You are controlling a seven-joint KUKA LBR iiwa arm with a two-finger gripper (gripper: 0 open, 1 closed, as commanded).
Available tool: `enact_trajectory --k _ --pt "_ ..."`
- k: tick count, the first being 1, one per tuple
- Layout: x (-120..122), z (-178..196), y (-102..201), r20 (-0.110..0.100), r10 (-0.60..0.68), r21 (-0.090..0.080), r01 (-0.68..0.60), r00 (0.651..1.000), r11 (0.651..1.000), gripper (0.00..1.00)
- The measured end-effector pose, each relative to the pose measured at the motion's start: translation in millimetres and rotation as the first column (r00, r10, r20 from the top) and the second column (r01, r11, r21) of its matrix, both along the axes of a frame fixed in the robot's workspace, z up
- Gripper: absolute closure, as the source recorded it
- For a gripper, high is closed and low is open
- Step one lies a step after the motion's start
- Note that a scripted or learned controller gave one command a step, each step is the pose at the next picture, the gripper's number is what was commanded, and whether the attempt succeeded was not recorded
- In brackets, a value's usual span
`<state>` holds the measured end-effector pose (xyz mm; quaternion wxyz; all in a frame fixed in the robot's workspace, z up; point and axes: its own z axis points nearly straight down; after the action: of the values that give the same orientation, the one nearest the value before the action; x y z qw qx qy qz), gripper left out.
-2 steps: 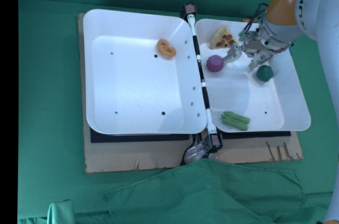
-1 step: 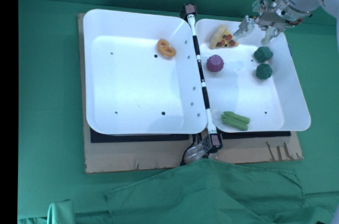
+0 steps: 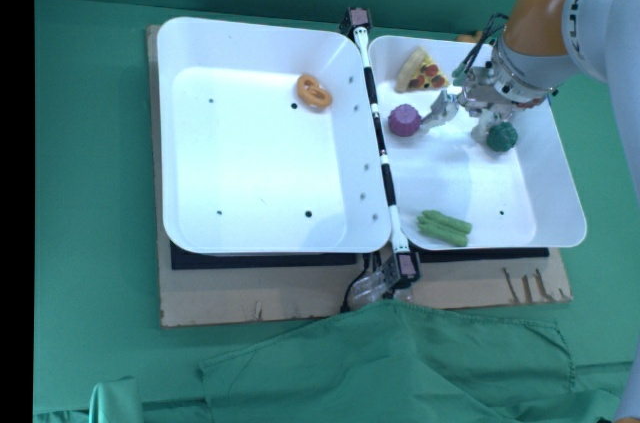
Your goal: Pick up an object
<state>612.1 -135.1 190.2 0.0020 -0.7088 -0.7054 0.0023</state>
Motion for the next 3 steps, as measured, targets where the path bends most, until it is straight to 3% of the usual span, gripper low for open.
enact_trajectory --k 1,2,3 --pt "55.4 -5.7 11.8 0.019 0.004 -0.004 -0.004 1.000 1.000 0.00" --pt "83.6 -7.5 10.3 -0.034 0.012 0.002 -0.012 0.999 1.000 0.00" --pt "83.5 5.0 9.4 -0.032 0.007 0.000 -0.007 0.999 1.000 1.00"
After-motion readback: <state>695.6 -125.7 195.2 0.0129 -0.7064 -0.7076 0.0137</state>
